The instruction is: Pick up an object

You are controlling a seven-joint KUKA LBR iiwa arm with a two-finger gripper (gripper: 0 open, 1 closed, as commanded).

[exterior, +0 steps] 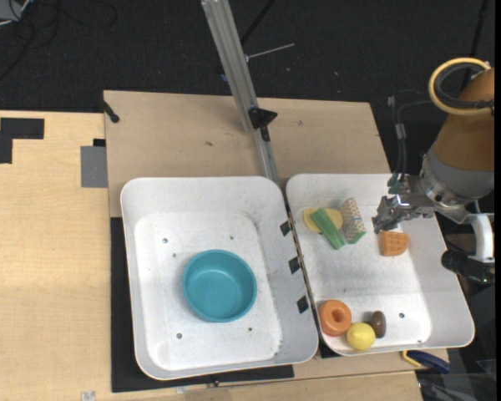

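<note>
The grey arm with its orange band (470, 136) reached in from the right, wrist bent downward, its dark metal two-finger claw (390, 215) hanging low and pointing left.

Light: even, bright on the white bins (150, 215); dark floor toward 12 o'clock.
Shadows: faint.
Sharpness: slightly soft, grainy.

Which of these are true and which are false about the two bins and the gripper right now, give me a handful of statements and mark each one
1. The teal bowl sits in the left bin. True.
2. The orange ring lies inside the bowl. False: it lies in the right bin, near the front edge.
3. The gripper is over the right bin, beside the orange block. True.
4. The yellow ball rests at the right bin's far edge. False: it is at the front, next to the ring.
</note>
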